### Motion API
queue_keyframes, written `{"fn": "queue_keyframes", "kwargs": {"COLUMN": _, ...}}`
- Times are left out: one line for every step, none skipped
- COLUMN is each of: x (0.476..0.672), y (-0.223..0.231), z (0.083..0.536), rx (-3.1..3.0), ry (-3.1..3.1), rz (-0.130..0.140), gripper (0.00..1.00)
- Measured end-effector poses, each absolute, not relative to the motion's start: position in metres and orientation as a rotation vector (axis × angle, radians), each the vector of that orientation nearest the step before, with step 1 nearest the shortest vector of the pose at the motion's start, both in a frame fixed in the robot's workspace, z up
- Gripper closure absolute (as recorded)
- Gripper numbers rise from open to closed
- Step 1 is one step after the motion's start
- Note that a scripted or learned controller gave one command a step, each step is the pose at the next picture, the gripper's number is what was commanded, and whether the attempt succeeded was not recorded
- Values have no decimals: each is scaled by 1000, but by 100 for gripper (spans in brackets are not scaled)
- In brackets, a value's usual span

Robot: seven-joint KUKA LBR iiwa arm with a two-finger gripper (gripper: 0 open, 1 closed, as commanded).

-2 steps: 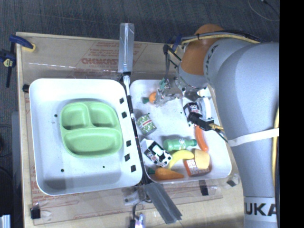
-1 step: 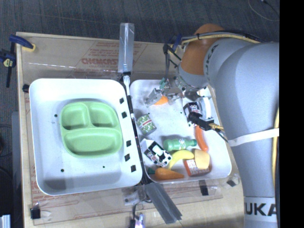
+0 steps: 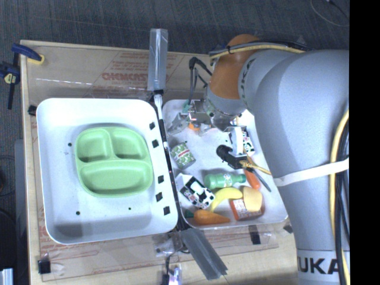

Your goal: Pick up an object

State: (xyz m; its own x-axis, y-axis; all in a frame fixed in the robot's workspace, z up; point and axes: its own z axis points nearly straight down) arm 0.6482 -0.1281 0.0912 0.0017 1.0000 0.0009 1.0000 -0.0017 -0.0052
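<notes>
My gripper is low in the far left corner of the right bin, under the orange wrist band. Something small and orange shows right at its tip, but I cannot tell whether it is held. Just below the gripper lies a small green patterned packet. Toward the near side of the bin sit a green bottle, a yellow banana, an orange carrot, a black-and-white spotted toy and an orange-and-yellow block.
The left bin holds a green divided plate. The bulky grey arm covers the right bin's far right side. A grey divider strip runs between the bins.
</notes>
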Motion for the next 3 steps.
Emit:
{"fn": "queue_keyframes", "kwargs": {"x": 648, "y": -128, "z": 101, "rx": -2215, "ry": -2220, "rz": 7, "gripper": 100}}
{"fn": "queue_keyframes", "kwargs": {"x": 648, "y": -128, "z": 101, "rx": -2215, "ry": -2219, "rz": 7, "gripper": 0}}
{"fn": "queue_keyframes", "kwargs": {"x": 649, "y": -128, "z": 112, "rx": -2211, "ry": -2223, "rz": 7, "gripper": 100}}
